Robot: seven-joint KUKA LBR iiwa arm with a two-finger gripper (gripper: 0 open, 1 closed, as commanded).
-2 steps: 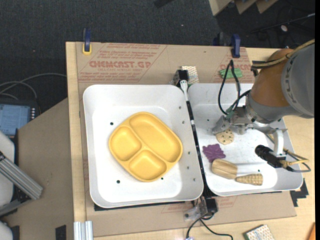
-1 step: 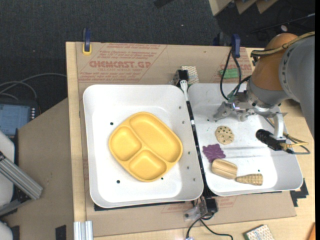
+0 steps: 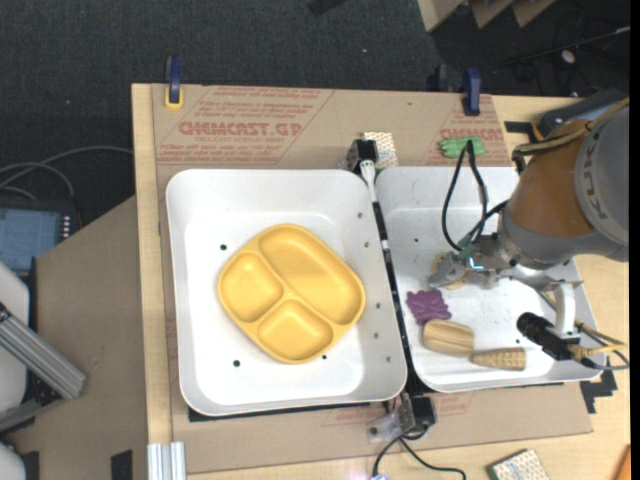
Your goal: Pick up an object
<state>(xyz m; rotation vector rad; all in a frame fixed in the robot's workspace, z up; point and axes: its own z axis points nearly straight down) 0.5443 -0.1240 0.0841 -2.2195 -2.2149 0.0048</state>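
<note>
Three small things lie in the right bin (image 3: 400, 193), below the hand (image 3: 462, 268): a purple toy (image 3: 428, 304) nearest, then a tan block (image 3: 447, 338) and a cone (image 3: 498, 358) lying crosswise. I cannot tell how the hand stands.

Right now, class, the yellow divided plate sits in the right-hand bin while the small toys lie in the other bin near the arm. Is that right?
Not quite. The camera view shows the yellow divided plate in the left-hand bin, not the right. The small toys, such as the purple piece, do lie in the other bin near the arm.
</note>
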